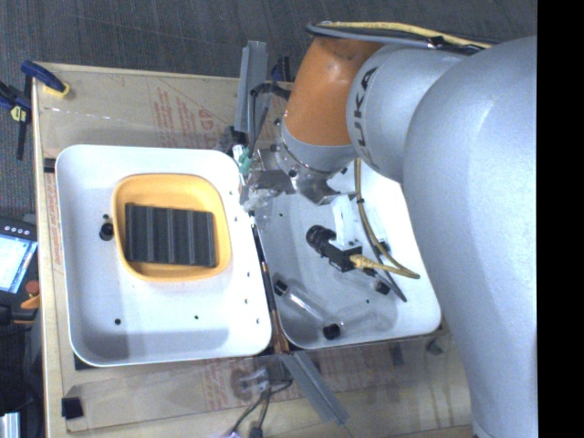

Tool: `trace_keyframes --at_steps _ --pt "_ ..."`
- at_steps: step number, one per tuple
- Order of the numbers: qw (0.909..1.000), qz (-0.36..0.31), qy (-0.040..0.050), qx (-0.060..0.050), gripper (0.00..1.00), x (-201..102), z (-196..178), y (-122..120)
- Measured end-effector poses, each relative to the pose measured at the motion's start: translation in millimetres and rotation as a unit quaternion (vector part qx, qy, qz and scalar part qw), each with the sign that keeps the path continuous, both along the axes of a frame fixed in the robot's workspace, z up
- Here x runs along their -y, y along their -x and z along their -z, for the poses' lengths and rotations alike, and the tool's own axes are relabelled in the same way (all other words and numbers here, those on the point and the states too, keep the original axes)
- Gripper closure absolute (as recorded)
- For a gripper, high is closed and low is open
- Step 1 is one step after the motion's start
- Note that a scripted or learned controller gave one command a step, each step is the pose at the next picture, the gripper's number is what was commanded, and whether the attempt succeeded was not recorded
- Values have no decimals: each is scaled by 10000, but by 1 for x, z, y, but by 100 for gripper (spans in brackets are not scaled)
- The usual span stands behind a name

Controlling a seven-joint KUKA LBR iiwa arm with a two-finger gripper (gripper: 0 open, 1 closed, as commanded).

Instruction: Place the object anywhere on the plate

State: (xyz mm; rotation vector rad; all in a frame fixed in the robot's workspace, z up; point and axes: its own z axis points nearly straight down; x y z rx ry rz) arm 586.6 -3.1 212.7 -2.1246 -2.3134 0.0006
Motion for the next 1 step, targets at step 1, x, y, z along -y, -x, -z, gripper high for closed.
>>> trace_keyframes --at_steps 1 --pt "10000 1 1 -1 0 0 0 0"
